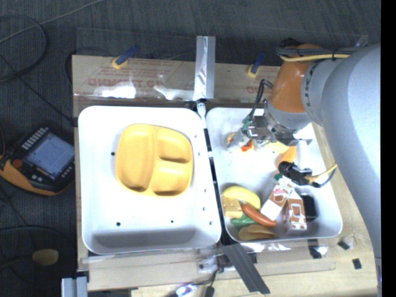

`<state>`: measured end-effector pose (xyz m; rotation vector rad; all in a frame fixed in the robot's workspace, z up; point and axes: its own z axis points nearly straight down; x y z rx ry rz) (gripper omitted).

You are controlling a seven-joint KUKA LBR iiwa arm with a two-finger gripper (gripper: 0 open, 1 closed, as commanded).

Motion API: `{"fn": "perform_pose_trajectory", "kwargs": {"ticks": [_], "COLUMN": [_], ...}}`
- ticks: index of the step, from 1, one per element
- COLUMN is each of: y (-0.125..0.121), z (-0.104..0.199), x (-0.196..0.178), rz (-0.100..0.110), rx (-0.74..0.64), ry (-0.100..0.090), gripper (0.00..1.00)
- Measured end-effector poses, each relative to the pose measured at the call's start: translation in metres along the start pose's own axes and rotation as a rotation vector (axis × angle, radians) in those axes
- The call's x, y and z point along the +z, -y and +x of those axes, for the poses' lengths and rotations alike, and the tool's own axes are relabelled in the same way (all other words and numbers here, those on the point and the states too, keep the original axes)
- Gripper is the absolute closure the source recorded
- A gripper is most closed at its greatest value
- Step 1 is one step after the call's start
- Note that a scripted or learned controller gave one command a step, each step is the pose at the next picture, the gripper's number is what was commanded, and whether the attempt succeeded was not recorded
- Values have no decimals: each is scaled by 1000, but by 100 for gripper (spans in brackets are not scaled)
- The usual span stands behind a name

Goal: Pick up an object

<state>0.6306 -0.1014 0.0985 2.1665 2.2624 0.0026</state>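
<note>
My gripper point(250, 130) hangs low over the back of the right bin point(263, 166), close to the wall between the two bins. A small orange piece point(247, 146) lies on the bin floor just below it. Toy food and small boxes are heaped at the front of this bin: a yellow fruit point(241, 198), a red chilli point(255, 215), a white and red carton point(278, 202), a brown carton point(296, 216) and a black item point(310, 206). An orange lump point(286, 167) sits mid-bin beside a black cable.
The left bin point(99, 218) holds a yellow divided plate point(153, 158). The grey arm point(352, 122) with its orange band point(288, 91) covers the right bin's back right. A handheld controller point(43, 159) lies off the bench at the left.
</note>
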Motion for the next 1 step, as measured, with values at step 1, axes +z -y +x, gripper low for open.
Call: {"fn": "perform_pose_trajectory", "kwargs": {"ticks": [1], "y": [-35], "z": [38], "x": [-109], "rz": [10], "rx": [16], "ry": [-2], "gripper": [100]}}
